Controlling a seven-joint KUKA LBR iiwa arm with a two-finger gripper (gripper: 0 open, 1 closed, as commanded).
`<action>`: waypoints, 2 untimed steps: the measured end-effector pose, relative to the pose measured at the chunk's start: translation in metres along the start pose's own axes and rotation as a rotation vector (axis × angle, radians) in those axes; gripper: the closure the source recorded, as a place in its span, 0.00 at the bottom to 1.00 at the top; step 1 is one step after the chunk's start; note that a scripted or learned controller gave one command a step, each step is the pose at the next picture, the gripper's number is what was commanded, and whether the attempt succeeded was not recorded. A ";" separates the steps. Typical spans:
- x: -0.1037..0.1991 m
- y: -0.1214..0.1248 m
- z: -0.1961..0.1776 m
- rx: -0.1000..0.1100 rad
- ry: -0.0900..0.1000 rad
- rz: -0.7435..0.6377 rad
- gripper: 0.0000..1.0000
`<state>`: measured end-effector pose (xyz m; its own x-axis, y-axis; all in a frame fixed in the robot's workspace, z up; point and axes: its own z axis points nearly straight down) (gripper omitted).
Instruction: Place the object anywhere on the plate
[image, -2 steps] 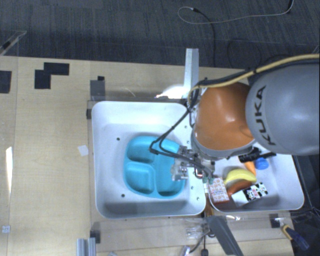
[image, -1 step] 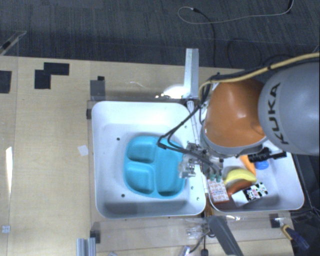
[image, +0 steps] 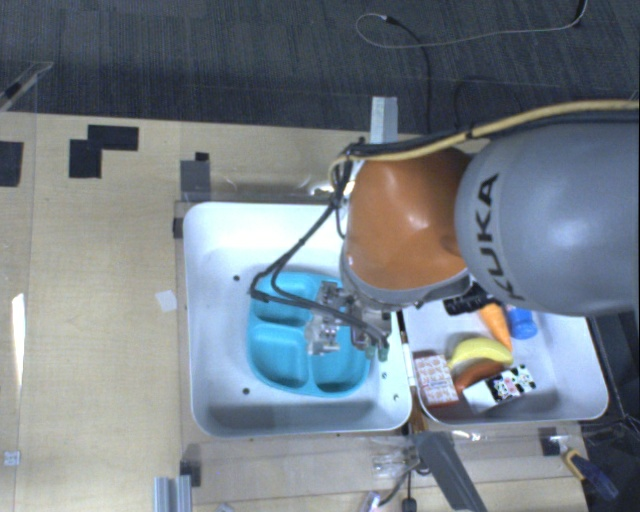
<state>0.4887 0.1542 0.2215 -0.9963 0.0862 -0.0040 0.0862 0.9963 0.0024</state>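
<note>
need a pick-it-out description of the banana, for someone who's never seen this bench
Of the two white bins, take the right bin, partly under the grey arm. Among the clutter at its near-left end, the banana lies just below an orange carrot and above a small patterned box. It is the sole yellow, curved item.

bench (image: 90, 300): pale wood, wide bare stretch | black blocky marks (image: 100, 148): on the bench's far left part | dark carpeted floor (image: 200, 50): beyond the bench's far edge | thin cable (image: 470, 25): looping over the floor beyond the bench | light: even
</note>
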 end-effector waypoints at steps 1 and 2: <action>-0.010 -0.033 0.068 0.001 0.002 -0.134 1.00; -0.003 -0.004 0.076 0.001 0.003 0.084 1.00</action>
<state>0.4914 0.1500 0.1453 -0.9856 0.1692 -0.0006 0.1692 0.9856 0.0015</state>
